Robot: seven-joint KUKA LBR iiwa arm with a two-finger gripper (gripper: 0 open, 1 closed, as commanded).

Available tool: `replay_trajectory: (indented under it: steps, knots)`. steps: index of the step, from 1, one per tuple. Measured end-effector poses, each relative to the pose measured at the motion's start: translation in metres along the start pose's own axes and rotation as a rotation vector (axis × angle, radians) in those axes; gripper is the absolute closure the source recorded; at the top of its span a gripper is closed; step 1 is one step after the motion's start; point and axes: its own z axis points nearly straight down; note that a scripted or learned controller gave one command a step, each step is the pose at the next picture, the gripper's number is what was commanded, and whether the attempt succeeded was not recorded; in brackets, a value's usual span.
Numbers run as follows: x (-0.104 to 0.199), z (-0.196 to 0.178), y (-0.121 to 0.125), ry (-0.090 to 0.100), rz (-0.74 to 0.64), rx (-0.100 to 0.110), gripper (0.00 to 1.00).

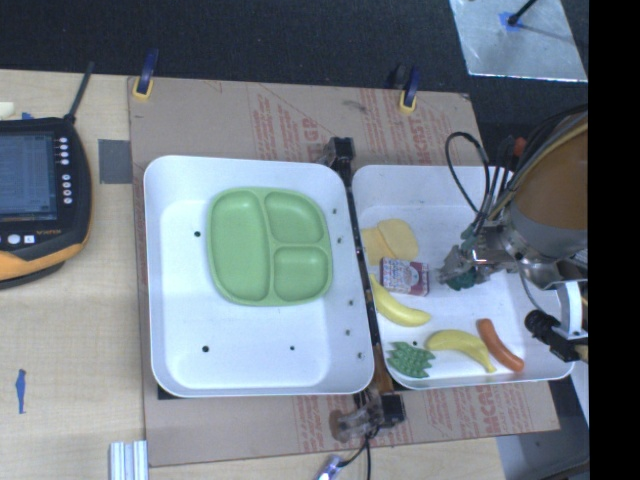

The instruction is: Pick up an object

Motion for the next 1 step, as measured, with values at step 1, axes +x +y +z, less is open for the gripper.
replay_trajectory:
  steps: [1]
  knots:
    - [0.0854,-0.0569,0.0067,0.001,0.001,0.001,1.00]
